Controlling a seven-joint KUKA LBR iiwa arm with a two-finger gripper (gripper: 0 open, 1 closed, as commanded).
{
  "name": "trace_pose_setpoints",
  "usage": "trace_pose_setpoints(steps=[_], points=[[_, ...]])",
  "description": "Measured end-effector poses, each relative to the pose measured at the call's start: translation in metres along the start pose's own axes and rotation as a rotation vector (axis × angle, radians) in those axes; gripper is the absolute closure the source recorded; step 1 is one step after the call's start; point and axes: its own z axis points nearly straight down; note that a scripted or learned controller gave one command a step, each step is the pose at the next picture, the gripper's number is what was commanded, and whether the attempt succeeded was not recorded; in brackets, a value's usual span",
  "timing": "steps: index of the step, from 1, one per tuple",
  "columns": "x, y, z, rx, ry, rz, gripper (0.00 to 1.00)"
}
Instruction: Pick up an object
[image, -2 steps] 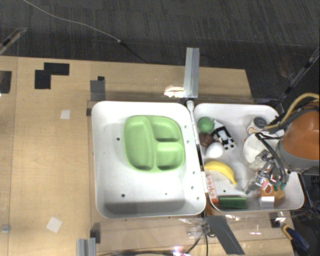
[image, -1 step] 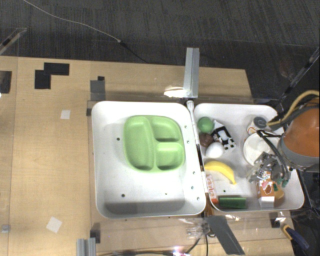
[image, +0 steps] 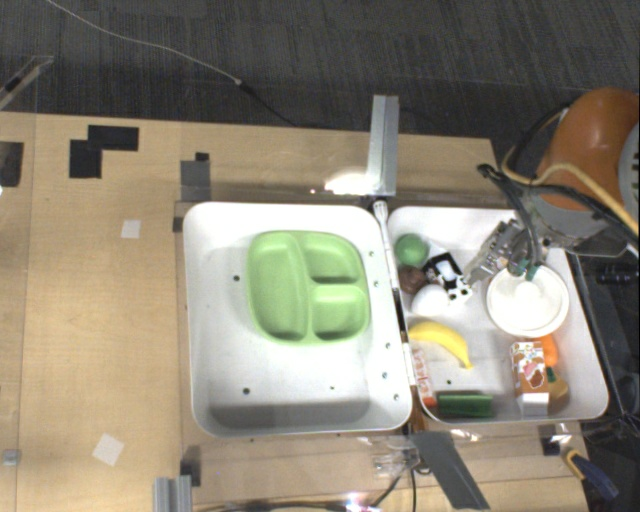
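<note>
While poised low over the right bin (image: 596, 398), gripper (image: 497, 252) seen above the white bowl's (image: 526, 303) upper-left rim, fingers slightly spread, nothing between them. Lying free in that bin: green ball (image: 410, 248), black-and-white toy (image: 447, 278), banana (image: 444, 341), dark green block (image: 464, 405), orange carton (image: 534, 371). Green divided tray (image: 305, 285) resting in left bin (image: 215, 390).

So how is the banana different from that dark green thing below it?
The banana is yellow and curved; the dark green block is straight and boxy. The banana lies slanted near the middle of the right bin; the block lies level along its near wall. Both rest loose in that bin.
</note>
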Motion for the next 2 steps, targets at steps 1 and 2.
trace_pose_setpoints(steps=[1, 2], points=[[0.0, -0.005, 0.003, 0.005, 0.006, 0.006, 0.0], [0.023, -0.036, 0.086, 0.004, 0.001, -0.054, 0.0]])
